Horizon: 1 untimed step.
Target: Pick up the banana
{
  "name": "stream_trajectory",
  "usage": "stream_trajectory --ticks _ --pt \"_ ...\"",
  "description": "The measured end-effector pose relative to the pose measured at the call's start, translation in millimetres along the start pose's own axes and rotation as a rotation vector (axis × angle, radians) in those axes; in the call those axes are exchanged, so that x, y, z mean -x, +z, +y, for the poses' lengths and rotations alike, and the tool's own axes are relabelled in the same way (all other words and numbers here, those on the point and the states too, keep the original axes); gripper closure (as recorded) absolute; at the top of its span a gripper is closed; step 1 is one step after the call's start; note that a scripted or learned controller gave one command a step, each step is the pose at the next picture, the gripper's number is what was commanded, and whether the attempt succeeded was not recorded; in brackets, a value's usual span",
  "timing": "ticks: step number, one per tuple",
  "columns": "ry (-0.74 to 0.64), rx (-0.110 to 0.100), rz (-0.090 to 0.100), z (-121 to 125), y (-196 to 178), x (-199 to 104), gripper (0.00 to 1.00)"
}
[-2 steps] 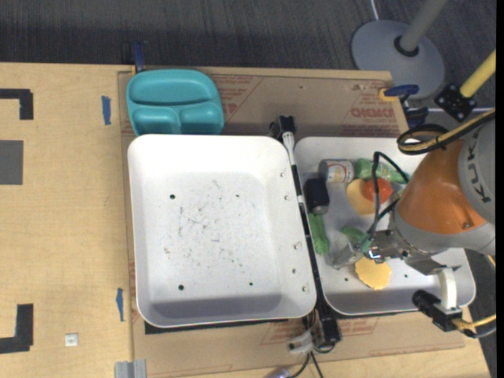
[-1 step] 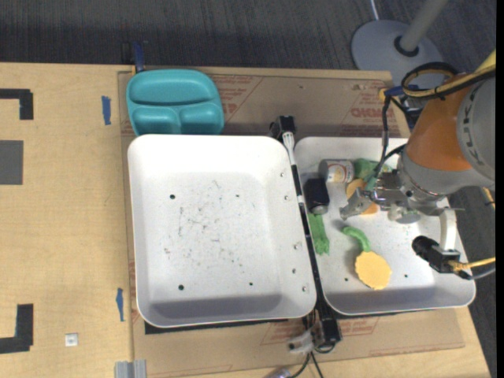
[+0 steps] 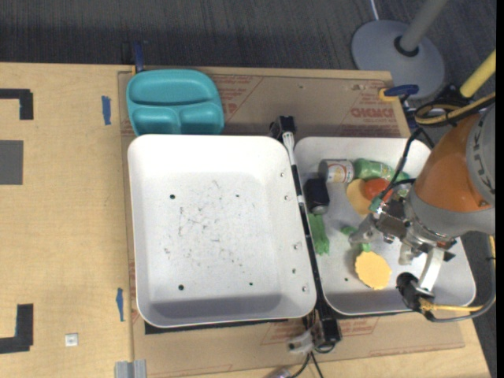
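A grey arm with an orange band [image 3: 453, 183] reaches in from the right over the right-hand white bin [image 3: 461, 286], its end effector [image 3: 386, 231] hanging low among the bin's contents. Whether that end effector is open or closed cannot be told from above: the wrist housing, brackets and a black cable cover the tips, and nothing can be seen held there. A round yellow-orange piece [image 3: 372, 269] lies on the bin floor just in front of it, close below the metal parts.

The banana cannot be picked out with certainty. A small patch of pale yellow [image 3: 359, 199] shows beside an orange-red item [image 3: 373, 187] just behind the end effector, partly covered by the arm; it may be part of the fruit, but its shape is hidden.

Along the bin's left wall lie a narrow green strip [image 3: 319, 233] and a dark cylindrical object [image 3: 316, 194]. Farther back sit a small tin can on its side [image 3: 337, 171] and a green object [image 3: 372, 168].

The left-hand white bin [image 3: 213, 227] stands alongside, touching the right one at a black clamp [image 3: 284, 129]. Beyond it, on the cardboard-covered worktop [image 3: 63, 211], rests a teal divided tray [image 3: 175, 101]. At the far right, a grey round stand base [image 3: 398, 52] sits on the dark floor, its pole cut off by the frame edge.
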<state>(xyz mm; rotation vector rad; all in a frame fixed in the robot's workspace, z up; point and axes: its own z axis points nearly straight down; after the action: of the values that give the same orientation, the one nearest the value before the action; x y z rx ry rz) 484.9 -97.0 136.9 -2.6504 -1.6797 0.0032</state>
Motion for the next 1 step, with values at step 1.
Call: stream_trajectory --ticks 1 --pt "0.029 0.004 0.002 -2.5 51.2 1.5 0.0"
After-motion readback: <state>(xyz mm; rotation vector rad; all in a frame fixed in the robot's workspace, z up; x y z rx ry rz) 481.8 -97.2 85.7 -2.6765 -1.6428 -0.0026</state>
